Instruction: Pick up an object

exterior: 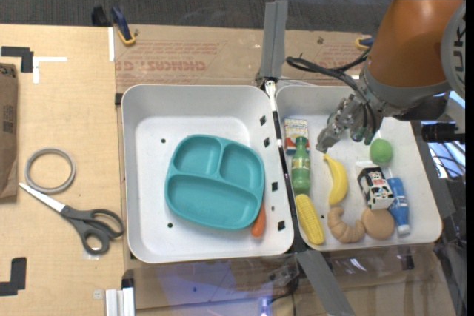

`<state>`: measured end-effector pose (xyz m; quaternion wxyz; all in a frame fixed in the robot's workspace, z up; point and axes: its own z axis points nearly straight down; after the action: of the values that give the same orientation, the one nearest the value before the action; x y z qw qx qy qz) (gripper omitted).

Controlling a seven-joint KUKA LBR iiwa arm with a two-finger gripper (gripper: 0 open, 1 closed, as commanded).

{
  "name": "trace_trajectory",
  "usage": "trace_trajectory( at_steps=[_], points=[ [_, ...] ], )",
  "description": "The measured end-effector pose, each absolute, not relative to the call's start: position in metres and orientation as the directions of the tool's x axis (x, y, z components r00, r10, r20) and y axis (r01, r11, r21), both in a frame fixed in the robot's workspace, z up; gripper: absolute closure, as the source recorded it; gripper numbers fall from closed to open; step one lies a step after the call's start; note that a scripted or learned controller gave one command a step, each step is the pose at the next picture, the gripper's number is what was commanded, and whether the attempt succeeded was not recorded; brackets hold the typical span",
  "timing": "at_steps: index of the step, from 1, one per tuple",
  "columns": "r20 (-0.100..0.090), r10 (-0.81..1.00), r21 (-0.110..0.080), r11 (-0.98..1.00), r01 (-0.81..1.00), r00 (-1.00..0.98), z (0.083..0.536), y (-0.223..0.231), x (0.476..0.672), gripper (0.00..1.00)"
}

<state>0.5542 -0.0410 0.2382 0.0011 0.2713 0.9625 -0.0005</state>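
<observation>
Cardboard (185,59) under bins, mirrored lettering unreadable

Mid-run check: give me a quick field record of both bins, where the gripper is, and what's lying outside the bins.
left bin: teal divided plate; orange carrot at the plate's lower right edge
right bin: green bottle, corn cob, banana, green ball, small black-and-white carton, blue tube, croissant, round tan bun
gripper: over the right bin's upper middle, above the banana, nothing seen between its fingers
outside bins: scissors and tape roll on the bench, left
</observation>
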Motion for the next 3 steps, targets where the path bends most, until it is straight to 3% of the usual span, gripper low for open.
trace_trajectory(
  at_steps=[1, 2, 3],
  points=[
    [0.001, 0.168, 0.0, 0.986, 0.168, -0.986, 0.191, -0.064, 0.493, 1.0],
    [-0.003, 0.042, 0.0, 0.999, 0.042, -0.999, 0.165, -0.142, 0.536, 1.0],
    [-0.003, 0.042, 0.0, 0.999, 0.042, -0.999, 0.165, -0.142, 0.537, 0.0]
  ],
)
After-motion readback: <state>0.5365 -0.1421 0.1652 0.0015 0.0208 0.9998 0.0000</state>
